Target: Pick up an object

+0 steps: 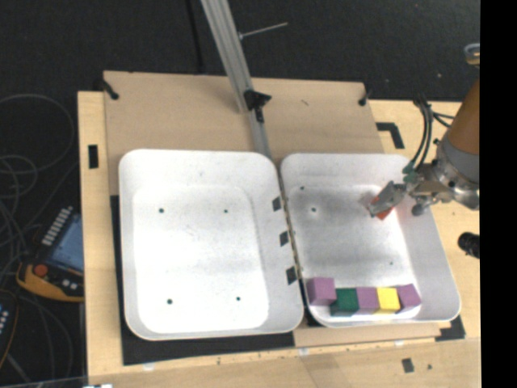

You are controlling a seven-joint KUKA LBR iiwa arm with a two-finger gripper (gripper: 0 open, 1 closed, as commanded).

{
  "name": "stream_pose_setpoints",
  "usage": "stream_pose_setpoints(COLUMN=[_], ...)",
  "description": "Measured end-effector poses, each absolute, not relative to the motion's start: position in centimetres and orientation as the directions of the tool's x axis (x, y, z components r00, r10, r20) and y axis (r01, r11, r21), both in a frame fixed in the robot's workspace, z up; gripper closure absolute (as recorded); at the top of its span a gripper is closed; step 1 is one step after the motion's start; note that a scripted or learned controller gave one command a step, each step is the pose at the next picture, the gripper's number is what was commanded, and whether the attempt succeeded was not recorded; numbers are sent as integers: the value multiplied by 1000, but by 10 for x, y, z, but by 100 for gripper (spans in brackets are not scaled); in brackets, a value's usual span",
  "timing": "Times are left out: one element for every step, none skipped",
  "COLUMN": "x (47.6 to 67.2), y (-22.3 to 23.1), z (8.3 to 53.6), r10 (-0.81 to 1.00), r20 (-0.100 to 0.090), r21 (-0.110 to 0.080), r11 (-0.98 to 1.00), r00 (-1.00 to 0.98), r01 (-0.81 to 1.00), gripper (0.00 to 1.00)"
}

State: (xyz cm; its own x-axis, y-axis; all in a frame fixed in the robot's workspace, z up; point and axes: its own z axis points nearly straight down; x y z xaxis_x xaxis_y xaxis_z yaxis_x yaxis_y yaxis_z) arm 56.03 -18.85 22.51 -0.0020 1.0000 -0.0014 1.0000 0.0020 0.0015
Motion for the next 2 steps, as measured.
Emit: stream_pose_setpoints(x=[531,528], y=[-178,-212], z=[330,173], r10=[1000,1000], r20=[-4,0], r21=[11,-6], r11=[4,-1], r00=[-4,1], r01=[1000,1000], gripper=[0,0])
